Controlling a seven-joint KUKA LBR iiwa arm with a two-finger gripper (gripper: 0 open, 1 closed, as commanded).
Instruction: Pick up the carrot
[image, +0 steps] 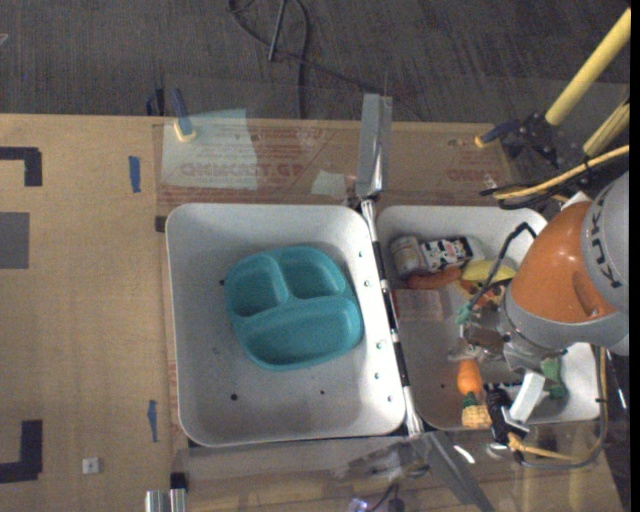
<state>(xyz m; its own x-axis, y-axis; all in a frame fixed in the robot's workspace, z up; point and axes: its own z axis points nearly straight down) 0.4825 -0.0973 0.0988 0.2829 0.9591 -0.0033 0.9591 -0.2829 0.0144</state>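
In the right bin (432, 335), finding the carrot (468, 378) lying on the white floor toward the near wall, just below the claw (487, 345) and just above a yellow corn cob (475, 412). Not managing to tell whether the claw is open or closed, with grey metal parts crowding together under the wrist. Not managing either to tell whether the carrot is touching the claw.

Losing the bin's right part under the orange-banded arm (560, 285). Reading only "KU" on the arm's grey shell, the rest being cut off at the edge.

Along the far wall, making out a can (404, 255) with a label too blurred to read. Beside it, a black-and-white carton (445, 252) with print too small to read. Just below them, a red item (435, 281), and next to it something yellow (487, 271) half hidden by the arm.

In the left bin (190, 330), noting a teal divided plate (292, 305).

Beyond the bins, on the counter (80, 300), picking out a clear sheet (235, 165) bearing pale lettering, seemingly mirrored and not legible.
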